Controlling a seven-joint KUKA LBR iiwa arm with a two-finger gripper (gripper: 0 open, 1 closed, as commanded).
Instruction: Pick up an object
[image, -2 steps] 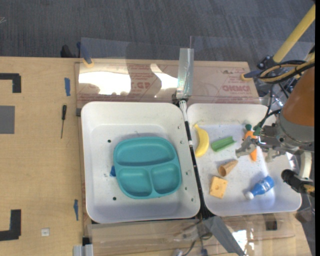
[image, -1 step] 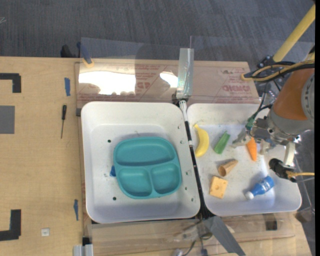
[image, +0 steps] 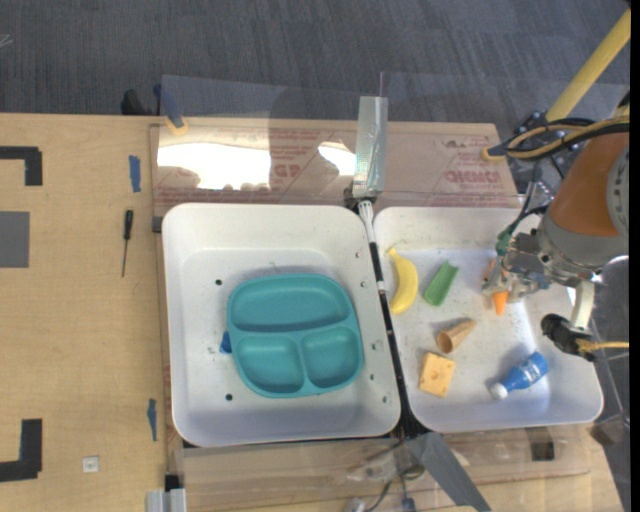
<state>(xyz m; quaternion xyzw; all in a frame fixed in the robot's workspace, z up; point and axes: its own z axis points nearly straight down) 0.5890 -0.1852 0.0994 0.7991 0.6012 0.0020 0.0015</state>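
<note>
My gripper (image: 508, 283) hangs over the far right part of the right bin (image: 560, 225). A small orange carrot-like piece (image: 499, 299) sits between its fingertips, and the gripper is shut on it. Loose in the same bin lie a yellow banana (image: 403, 282), a green block (image: 440, 284), a tan cone (image: 456, 334), a yellow cheese-like wedge (image: 437, 375) and a blue and white bottle (image: 521, 375). All of these are to the left of or nearer than the gripper and apart from it.
The left bin (image: 190, 240) holds a teal divided plate (image: 294, 334). A dark ridge (image: 380, 300) separates the two bins. Cables and the arm's orange band (image: 590, 190) crowd the right side. A clear panel (image: 370, 145) stands behind the bins.
</note>
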